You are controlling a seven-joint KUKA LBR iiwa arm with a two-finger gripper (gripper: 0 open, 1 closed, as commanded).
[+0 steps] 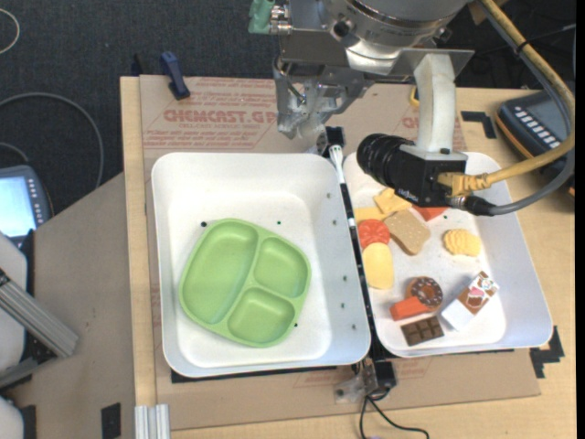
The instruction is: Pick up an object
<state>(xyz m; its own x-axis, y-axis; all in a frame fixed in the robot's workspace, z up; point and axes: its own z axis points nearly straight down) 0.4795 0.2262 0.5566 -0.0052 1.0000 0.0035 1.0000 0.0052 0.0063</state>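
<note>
Gripper (302, 117) jaws' state unclear, probably empty; toy food (409, 231) sits well right of them, so descending here risks missing.

I am seeing my arm (402, 7) hanging up high, its gripper (302, 108) pointing down, holding nothing.

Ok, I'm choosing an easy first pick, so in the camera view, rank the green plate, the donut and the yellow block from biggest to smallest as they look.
1. Green plate, by far the largest.
2. Yellow block.
3. Donut, only slightly smaller than the block, so that order is unsure.
</note>
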